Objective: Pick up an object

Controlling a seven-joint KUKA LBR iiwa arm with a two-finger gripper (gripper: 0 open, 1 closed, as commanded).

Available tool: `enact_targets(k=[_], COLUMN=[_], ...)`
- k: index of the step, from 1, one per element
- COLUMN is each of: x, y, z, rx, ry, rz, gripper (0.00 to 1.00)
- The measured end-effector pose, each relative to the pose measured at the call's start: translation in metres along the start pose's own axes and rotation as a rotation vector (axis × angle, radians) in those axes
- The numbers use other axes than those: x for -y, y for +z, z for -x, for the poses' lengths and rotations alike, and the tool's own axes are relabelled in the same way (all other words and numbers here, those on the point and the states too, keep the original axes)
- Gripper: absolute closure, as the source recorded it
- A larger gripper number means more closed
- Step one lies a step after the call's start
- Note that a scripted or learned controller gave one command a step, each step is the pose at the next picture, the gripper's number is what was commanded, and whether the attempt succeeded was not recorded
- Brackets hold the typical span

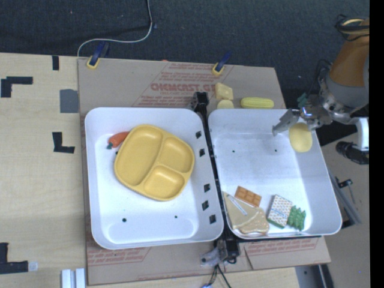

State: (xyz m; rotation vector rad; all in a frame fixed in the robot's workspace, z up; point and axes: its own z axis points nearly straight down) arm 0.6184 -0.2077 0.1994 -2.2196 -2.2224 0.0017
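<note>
Right bin [264, 161], near edge: cracker [248, 195], bread slice [249, 222], patterned block [279, 210], green piece [296, 216].
Left bin [99, 179]: yellow divided plate [155, 161]; orange carrot [118, 138] tucked at its far-left rim.
Gripper [292, 123]: at right bin's far-right corner, fingers spread; yellow lump [301, 139] just beside them, not visibly held.
Cardboard [174, 86]: red lettering, unreadable.

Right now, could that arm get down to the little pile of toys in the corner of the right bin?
Probably yes. The toys lie uncovered in the right bin's near corner, nothing above them, and the gripper hangs over that bin's far side by a yellow lump.
</note>
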Motion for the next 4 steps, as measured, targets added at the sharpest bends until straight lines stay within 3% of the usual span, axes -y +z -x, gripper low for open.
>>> enact_targets(k=[1, 2, 3, 4], x=[0.105, 0.119, 0.119, 0.098], y=[0.045, 0.113, 0.102, 0.011], z=[-0.064, -0.114, -0.114, -0.186], rx=[-0.007, 0.003, 0.000, -0.001], ry=[0.000, 0.001, 0.000, -0.006], rz=[-0.012, 0.015, 0.011, 0.006], gripper=[0.00, 0.00, 1.00, 1.00])
